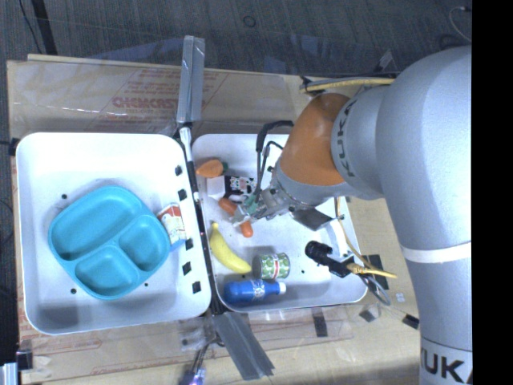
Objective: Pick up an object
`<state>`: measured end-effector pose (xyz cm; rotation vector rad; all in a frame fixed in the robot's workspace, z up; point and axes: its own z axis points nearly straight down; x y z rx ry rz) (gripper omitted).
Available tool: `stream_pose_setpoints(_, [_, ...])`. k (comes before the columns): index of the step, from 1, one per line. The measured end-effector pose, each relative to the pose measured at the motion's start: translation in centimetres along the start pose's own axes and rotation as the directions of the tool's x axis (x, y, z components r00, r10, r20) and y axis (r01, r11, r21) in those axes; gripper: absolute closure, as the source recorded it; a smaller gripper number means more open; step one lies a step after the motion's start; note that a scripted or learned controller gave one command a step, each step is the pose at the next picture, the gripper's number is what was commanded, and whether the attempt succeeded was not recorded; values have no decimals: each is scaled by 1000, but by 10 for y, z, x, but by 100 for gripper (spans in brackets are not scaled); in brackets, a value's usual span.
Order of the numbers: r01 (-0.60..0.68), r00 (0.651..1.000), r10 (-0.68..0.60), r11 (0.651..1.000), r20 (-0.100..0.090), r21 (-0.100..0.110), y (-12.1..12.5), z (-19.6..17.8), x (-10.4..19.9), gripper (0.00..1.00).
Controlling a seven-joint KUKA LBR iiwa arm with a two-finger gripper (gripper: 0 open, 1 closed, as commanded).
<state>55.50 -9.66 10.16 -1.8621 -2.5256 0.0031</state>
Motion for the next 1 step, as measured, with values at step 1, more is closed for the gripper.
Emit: stream_pose_setpoints(1, [-54,999,54,999,2,-4,-34,-157,29,100])
